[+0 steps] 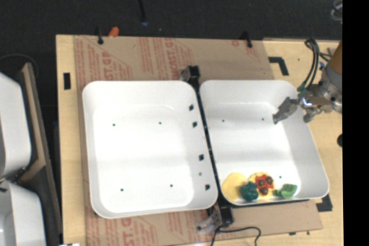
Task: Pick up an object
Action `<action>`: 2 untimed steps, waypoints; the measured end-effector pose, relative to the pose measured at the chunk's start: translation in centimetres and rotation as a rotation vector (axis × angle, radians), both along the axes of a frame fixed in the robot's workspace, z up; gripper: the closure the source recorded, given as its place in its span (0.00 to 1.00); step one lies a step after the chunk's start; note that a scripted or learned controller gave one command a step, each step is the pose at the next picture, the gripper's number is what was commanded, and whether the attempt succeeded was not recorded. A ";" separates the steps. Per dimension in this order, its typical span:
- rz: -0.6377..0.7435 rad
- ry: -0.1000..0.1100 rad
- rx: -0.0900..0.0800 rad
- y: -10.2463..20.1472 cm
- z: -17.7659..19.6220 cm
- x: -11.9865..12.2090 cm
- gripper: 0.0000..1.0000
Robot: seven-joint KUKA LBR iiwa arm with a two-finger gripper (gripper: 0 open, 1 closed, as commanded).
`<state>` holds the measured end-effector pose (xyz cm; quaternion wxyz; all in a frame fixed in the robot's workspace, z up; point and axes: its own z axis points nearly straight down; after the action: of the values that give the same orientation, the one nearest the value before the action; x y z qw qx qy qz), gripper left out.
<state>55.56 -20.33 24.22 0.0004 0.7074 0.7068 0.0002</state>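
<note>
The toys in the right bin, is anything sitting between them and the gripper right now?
Nothing visible does. The gripper hangs over the right bin's far right side, and the toys, a yellow piece, a teal one, a red one and a green one, cluster at its near edge with bare white floor between.

The bench (75, 124) is evenly lit from above; the white bins (144, 147) are washed nearly featureless by glare. Surroundings beyond the bench edges are left dark. Detail is rendered soft and grainy throughout.
</note>
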 end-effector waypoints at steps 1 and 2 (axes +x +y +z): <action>0.000 0.007 0.002 2.3 -7.3 -5.1 0.00; 0.000 -0.003 -0.001 1.8 -3.3 -6.6 0.00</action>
<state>48.98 -18.55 20.95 0.0019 0.7074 0.7068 0.0009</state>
